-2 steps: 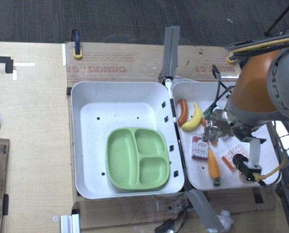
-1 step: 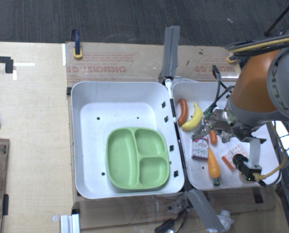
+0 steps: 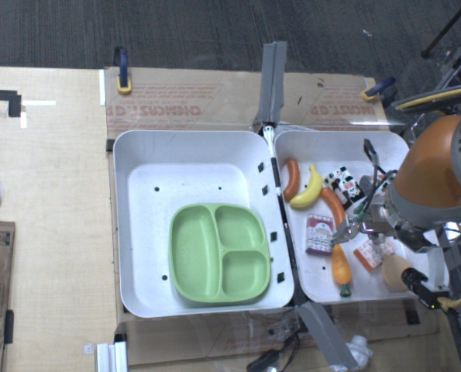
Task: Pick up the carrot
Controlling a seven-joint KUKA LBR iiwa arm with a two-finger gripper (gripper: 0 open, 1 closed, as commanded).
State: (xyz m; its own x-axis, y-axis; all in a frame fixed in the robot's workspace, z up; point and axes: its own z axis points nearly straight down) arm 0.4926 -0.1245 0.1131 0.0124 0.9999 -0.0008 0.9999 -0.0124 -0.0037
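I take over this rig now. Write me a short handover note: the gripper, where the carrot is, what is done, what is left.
Gripper: low over the right bin, above the small red packet; whether the jaws are open or shut cannot be seen.
Carrot: lying at the right bin's near edge, green top toward the front, just in front of the gripper, nothing gripping it.
Green divided plate: in the left bin.
Done: arm is over the right bin.
Left: grasp and lift the carrot.

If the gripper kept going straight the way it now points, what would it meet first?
Probably the carrot: the gripper points down and left in the camera view, just above it in the right bin. Depth is unclear, so it could pass over it.
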